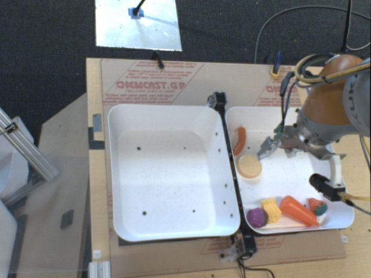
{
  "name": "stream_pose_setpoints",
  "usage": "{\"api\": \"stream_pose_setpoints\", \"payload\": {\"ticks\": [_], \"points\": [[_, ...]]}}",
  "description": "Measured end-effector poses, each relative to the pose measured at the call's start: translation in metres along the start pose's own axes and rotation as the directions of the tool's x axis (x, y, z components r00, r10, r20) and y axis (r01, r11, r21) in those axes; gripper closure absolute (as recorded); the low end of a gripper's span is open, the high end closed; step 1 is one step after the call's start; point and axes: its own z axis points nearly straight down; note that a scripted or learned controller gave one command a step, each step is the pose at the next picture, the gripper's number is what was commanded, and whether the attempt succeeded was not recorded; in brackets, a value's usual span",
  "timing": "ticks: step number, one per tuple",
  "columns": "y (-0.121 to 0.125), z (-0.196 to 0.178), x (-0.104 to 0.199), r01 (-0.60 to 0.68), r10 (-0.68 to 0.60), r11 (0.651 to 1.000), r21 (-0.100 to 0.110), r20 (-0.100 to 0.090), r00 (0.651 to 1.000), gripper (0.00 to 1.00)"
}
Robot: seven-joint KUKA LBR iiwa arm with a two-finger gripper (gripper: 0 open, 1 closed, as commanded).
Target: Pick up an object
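Two of my metal fingers [268, 148] hang slightly parted, gripping nothing, just above the round tan plastic disc [250, 167], poised to descend.

Both bins are plain white, the left bin [168, 172] dotted with a few small dark spots. In the right bin [290, 172] lie an orange-red sausage [239, 140], a pale tan round disc [250, 167], a purple piece [257, 216], a yellow corn cob [270, 209] and an orange carrot [298, 211]. The arm's band [333, 100] is orange; the board [168, 83] is tan with red lettering
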Motion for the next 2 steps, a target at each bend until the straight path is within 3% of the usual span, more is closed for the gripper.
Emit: {"api": "stream_pose_setpoints", "payload": {"ticks": [1,2], "points": [[0.041,-0.054,0.066,-0.002,0.002,1.000,-0.005,0.002,1.000,0.00],[-0.029,0.036,-0.010,-0.017,0.017,1.000,0.009,0.002,1.000,0.00]]}}
